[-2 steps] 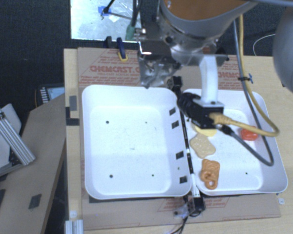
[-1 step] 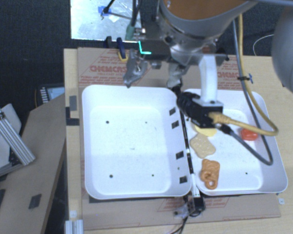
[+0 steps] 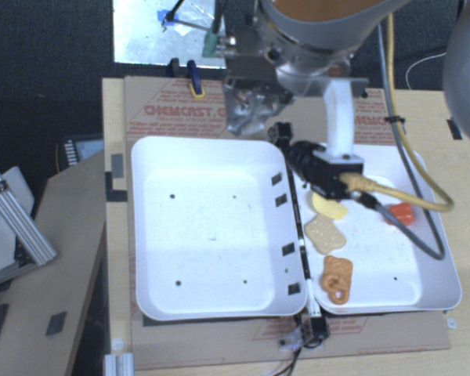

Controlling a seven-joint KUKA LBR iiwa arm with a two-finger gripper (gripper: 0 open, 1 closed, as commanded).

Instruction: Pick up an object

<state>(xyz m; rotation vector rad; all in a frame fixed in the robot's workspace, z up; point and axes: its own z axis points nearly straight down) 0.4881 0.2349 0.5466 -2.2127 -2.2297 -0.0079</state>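
The pincer hung above the left bin's far edge; whether it was open, I couldn't tell

bench: wooden, covered under the bins by brown cardboard with red print | left bin and right bin are set side by side on the cardboard, touching
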